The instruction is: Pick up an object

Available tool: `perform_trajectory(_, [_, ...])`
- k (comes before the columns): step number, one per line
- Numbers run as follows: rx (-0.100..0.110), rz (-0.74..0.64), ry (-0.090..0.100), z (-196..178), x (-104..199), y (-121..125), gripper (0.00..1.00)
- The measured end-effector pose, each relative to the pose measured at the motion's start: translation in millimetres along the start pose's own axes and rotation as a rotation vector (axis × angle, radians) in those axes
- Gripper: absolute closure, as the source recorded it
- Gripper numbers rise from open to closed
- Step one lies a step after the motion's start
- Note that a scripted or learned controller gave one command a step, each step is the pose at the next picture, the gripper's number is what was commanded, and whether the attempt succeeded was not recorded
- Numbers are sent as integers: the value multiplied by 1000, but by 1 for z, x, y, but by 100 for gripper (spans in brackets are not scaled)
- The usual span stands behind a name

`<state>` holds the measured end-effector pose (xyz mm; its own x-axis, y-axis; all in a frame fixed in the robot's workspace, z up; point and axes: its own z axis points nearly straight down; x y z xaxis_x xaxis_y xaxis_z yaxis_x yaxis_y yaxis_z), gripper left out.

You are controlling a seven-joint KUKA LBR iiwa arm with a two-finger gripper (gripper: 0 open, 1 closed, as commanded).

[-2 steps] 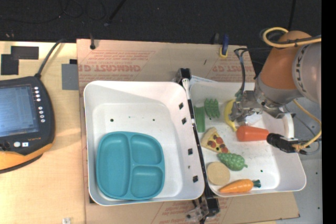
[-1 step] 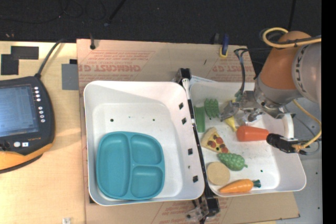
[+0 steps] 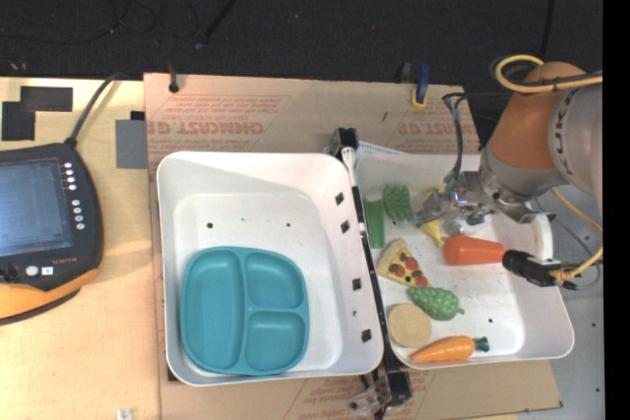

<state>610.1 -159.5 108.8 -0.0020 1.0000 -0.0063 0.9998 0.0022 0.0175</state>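
Observation:
The right bin [image 3: 536, 334] holds several toy foods. At its back lie a ribbed green piece [image 3: 397, 202] and a green strip [image 3: 374, 222]. A pizza slice [image 3: 402, 264] sits mid-left, with a small yellow piece [image 3: 433, 232] beside it. A red-orange vegetable [image 3: 473, 252] lies in the middle. Toward the front are a bumpy green vegetable [image 3: 436, 301], a round beige cookie [image 3: 409, 324] and an orange carrot [image 3: 446, 348]. My gripper [image 3: 445, 205] hangs low over the back of this bin, just above the yellow piece and left of the red-orange vegetable. Nothing is visibly held.
The left bin [image 3: 197, 182] holds a teal divided plate [image 3: 244, 311]. A tablet-like pendant [image 3: 39, 216] rests on the bench at far left. The arm's grey and orange body [image 3: 536, 138] overhangs the right bin's back right corner.

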Motion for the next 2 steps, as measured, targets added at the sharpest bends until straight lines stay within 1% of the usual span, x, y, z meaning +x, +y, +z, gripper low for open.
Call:
perform_trajectory(1, [0, 0, 2, 8, -8, 3, 0])
perform_trajectory(2, [-22, -3, -6, 6, -2, -29, 0])
